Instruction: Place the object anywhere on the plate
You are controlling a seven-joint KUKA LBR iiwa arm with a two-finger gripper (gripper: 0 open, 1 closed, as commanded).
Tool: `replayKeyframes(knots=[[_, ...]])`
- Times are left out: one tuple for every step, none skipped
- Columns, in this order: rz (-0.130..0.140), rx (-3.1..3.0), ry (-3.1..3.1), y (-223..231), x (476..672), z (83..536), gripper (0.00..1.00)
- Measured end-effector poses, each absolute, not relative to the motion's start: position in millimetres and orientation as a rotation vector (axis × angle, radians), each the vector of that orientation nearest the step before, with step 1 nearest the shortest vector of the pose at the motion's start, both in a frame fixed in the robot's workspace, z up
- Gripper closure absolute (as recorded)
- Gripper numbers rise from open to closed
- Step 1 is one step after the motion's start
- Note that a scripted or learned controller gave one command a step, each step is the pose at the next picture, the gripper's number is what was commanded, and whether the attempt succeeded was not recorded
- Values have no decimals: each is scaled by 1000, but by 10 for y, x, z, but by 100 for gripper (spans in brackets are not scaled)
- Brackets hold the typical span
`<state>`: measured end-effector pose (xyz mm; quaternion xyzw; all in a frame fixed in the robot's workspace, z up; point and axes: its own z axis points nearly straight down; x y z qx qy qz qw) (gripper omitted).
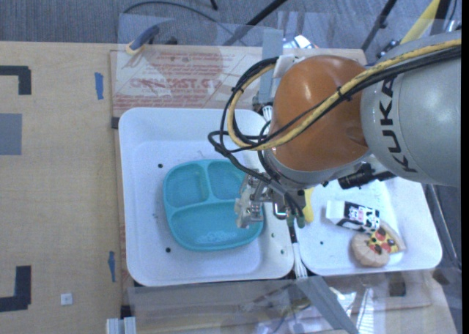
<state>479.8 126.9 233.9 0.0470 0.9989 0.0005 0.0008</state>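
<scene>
The pincer (pixel 250 206) hangs over the blue plate (pixel 196 212); I cannot tell its grip. The pizza toy (pixel 377 244) looks light and stiff; grab its edges.

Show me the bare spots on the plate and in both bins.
Plate: its left compartments lie bare; the gripper crowds its right edge. Left bin: a bare strip left of the plate. Right bin: crowded by a box and a pizza toy.
</scene>
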Motion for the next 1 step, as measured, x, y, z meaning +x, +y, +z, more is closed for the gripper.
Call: replayKeyframes(knots=[[4, -390, 3110, 1332, 5449, 1900, 100]])
